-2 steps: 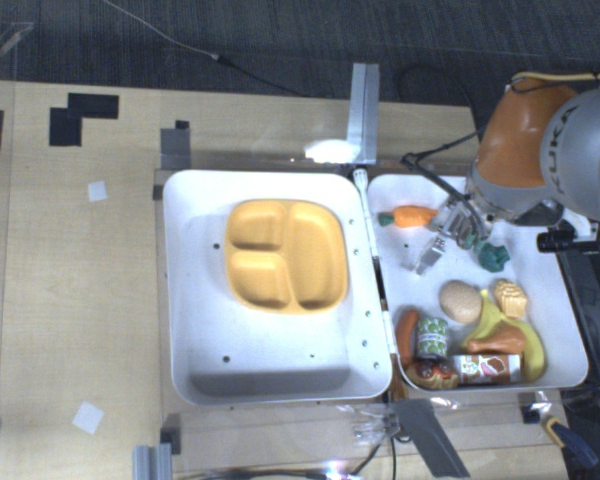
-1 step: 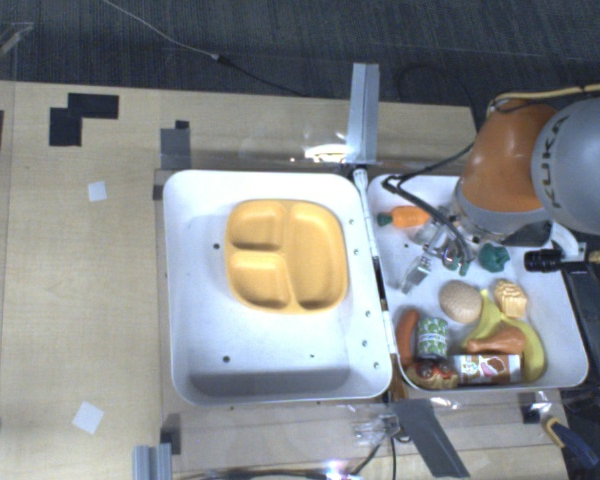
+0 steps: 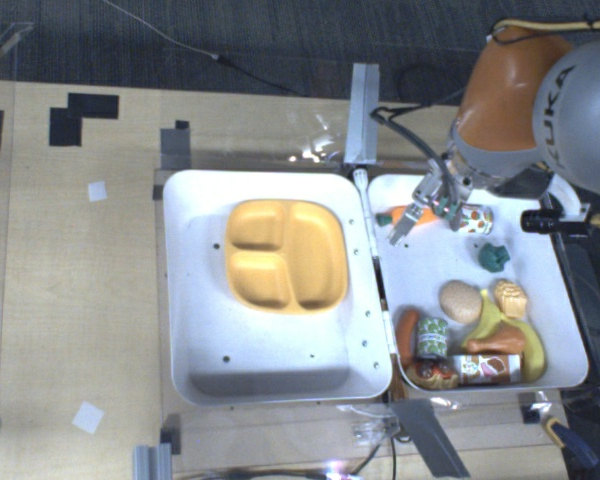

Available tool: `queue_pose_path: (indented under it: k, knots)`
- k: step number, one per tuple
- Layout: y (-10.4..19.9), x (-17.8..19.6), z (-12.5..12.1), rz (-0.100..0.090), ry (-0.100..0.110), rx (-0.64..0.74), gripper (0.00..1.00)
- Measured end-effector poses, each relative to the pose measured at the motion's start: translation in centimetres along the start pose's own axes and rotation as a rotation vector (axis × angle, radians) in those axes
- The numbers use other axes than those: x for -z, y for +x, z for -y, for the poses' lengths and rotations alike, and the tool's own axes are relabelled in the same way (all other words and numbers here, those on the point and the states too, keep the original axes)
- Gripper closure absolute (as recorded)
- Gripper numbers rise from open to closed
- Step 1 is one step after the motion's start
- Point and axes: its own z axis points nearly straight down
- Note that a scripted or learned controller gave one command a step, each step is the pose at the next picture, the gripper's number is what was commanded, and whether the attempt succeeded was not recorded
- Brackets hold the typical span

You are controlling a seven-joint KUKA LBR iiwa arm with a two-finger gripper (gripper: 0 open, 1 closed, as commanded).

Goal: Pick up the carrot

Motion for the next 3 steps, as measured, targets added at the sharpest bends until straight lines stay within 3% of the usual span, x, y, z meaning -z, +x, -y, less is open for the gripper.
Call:
queue_pose_path:
  k: [1,2,3]
  knots:
    - [-4.9,-10.2,2.7,0.0,0.003,-0.149,0.0]
    - [-5.0,-8.9,2.4,0.005,-0.001,-0.139,1.0]
    - [-3.5,-0.1,0.3,0.0,0.002,-0.334,1.0]
